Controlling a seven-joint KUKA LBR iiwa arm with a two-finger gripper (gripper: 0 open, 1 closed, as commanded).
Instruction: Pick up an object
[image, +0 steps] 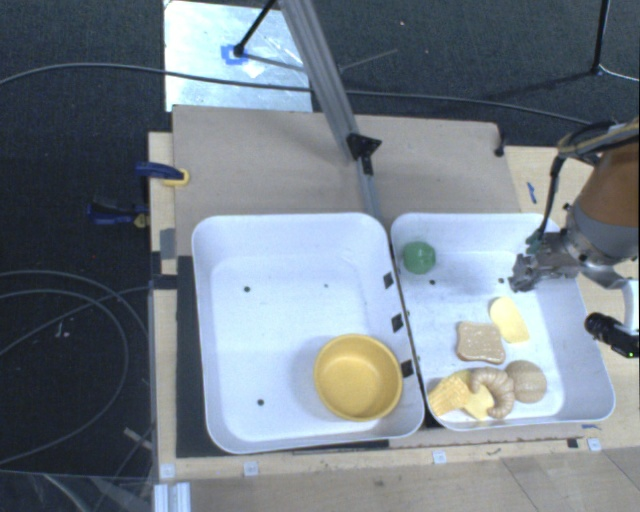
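Observation:
The right bin (470, 232) holds a green ball (418, 257) at its far left corner, a pale yellow slab (509, 320), a slice of toast (480, 342), a tan round bun (526, 380), a curled croissant (493, 386) and a yellow wedge (452, 395). My gripper (526, 272) hangs over the right bin's far right part, just above and beyond the pale yellow slab. Nothing shows between its tips. A yellow bowl (357, 376) sits in the left bin (250, 260), near its front right corner.
A grey pole (330, 85) slants across the bench from the top down to the seam between the bins. Blue and yellow clamps (150, 190) grip the bench's left edge. Cables lie on the dark floor at left.

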